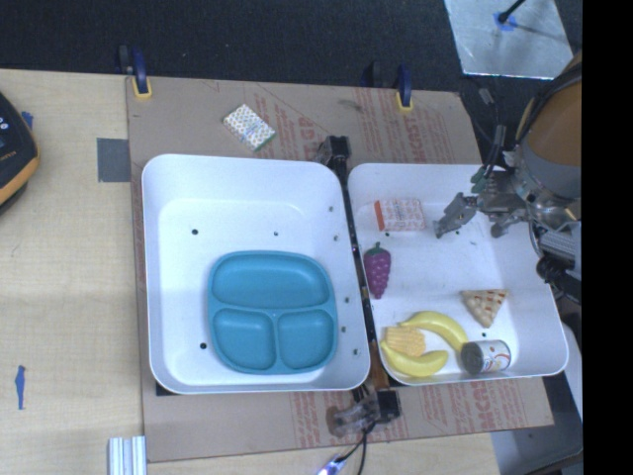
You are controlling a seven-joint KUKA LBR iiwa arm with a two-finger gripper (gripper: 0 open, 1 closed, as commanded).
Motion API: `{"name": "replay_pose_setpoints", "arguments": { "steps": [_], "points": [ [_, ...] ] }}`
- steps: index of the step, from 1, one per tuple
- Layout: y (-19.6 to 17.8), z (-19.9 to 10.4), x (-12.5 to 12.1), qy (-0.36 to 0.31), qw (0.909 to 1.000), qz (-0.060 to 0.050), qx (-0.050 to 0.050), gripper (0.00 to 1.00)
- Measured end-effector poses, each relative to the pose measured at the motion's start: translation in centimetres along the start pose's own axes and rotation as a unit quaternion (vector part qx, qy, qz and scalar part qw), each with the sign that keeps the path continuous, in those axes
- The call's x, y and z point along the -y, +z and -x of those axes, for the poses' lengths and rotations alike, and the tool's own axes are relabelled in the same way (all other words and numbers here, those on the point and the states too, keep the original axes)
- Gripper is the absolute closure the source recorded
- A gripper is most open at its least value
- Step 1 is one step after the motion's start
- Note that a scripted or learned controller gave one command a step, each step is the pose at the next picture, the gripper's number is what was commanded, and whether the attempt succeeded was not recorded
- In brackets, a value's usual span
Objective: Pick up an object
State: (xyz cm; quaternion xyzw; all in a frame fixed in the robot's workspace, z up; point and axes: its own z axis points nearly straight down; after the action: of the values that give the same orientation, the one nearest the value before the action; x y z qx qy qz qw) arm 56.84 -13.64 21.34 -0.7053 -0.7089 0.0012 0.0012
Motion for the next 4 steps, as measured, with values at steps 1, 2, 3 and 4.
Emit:
{"name": "replay_pose_setpoints", "arguments": {
  "steps": [1,2,3,4],
  "points": [
    [4.5,-3.8,-8.8,0.0,1.0,0.0,0.001,0.0],
    [10.0,-3.9,-8.8,-0.001,1.0,-0.001,0.001,0.0],
    [12.1,-4.3,-8.8,-0.001,1.0,-0.001,0.001,0.0],
    [11.1,-4.3,-8.8,-0.002,1.0,-0.002,0.001,1.0]
  ]
}}
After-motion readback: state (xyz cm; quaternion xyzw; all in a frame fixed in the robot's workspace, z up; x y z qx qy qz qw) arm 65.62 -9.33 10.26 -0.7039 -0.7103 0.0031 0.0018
